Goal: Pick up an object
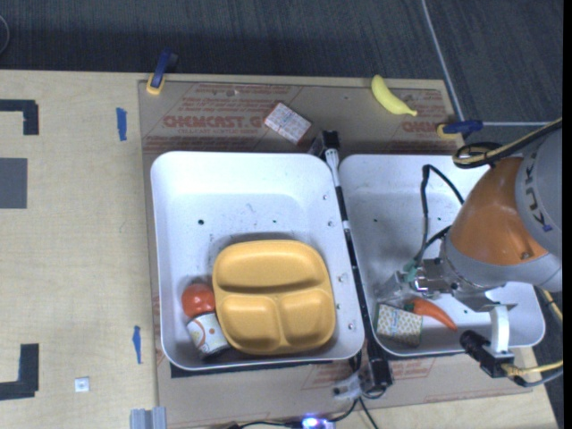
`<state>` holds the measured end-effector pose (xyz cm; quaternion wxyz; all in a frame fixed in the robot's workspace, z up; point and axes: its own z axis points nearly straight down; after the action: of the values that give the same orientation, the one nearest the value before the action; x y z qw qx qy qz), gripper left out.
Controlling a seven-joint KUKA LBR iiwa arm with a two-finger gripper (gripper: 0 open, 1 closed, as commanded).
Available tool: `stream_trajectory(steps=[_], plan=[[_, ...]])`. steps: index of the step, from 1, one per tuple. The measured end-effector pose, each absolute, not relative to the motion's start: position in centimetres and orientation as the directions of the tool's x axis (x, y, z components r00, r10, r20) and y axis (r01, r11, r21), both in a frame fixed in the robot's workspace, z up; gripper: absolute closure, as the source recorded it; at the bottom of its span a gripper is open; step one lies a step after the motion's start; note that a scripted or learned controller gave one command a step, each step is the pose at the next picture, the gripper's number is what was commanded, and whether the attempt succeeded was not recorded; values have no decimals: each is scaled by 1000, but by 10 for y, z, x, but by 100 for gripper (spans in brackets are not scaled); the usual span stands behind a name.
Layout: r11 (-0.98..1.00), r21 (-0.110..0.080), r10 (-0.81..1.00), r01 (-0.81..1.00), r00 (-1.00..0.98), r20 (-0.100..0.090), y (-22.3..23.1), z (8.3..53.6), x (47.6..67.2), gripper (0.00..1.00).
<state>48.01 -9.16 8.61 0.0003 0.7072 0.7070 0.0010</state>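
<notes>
From my remote seat, the only lettering I can make out is red print on the brown cardboard sheet [223,114] lying under the bins, far up and left of the tool [420,280]. It looks like "CHEMCAST", followed by more characters I can't resolve. Fainter red print near that sheet's upper right corner is too blurred to read.

Tray [271,295] in left bin [179,186]; carrot [433,312] in right bin [384,181].
</notes>
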Motion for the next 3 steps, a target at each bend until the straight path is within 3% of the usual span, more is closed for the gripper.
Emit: stream_trajectory(steps=[1,2,3], plan=[[0,6,1000,1000,0,0,-92,96,482,100],[0,6,1000,1000,0,0,-92,96,481,0],[0,1,1000,1000,0,1,-91,86,480,0]])
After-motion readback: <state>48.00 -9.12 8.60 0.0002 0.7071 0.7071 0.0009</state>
